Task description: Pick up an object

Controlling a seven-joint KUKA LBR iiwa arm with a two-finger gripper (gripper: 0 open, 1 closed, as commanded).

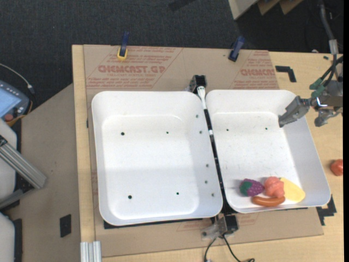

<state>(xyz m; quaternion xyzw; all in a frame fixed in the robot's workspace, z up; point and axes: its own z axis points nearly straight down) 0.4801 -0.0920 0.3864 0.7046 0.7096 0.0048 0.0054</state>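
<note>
Toys cluster (270,191) in the right bin's (297,146) near corner, likely slid there; gripper (290,114) hovers over that bin's far right rim, holding nothing, its spread indiscernible.

Dark carpet floor (65,10) around bench (163,61)

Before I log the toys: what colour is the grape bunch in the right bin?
Purple grape bunch, clearest in the camera view.
</note>
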